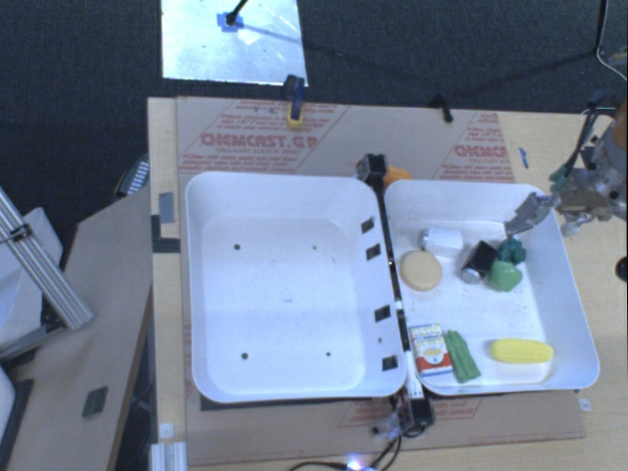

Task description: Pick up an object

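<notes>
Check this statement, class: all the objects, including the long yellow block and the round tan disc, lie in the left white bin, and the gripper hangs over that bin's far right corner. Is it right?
One thing is wrong: the bin. The camera view shows the long yellow block and the round tan disc in the right white bin, with the gripper over that bin's far right corner.

arm: enters from the right edge, wrist at mid-height, angled down and leftward | gripper: metal fingers pointing down-left over the right bin's far right part | nothing visibly held
</notes>
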### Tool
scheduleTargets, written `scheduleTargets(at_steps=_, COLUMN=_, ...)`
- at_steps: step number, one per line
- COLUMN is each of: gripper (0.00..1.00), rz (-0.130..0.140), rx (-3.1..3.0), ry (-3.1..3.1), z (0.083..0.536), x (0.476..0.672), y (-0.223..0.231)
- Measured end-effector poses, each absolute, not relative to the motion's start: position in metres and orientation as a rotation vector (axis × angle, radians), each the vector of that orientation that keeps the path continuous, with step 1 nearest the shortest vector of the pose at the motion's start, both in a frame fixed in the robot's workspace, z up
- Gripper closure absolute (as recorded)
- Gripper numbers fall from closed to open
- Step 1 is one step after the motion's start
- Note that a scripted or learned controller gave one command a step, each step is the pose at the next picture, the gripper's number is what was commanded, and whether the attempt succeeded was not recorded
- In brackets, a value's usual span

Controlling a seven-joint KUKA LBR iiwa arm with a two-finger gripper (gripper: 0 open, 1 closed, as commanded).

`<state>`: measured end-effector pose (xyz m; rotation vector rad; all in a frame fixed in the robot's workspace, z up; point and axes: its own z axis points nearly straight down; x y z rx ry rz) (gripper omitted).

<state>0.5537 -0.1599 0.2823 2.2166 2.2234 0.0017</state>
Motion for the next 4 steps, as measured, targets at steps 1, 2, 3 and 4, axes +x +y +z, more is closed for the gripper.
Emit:
scheduleTargets(at_steps=1, gripper=1.0, rz=0.005, rx=2.21, ry=2.225, z=0.294, x=0.555, y=-0.16)
scheduleTargets(at_steps=2, gripper=1.0, rz=0.017, rx=2.201, ry=2.215, z=0.489, x=0.549, y=-0.157)
scheduleTargets(at_steps=3, gripper=1.0, rz=-0.001, rx=2.221, ry=2.217, z=0.45, x=0.572, y=-0.209)
scheduleTargets(at_steps=4, gripper=1.0, rz=-0.003, rx=2.218, ry=2.235, z=0.35, x=0.558, y=-0.144)
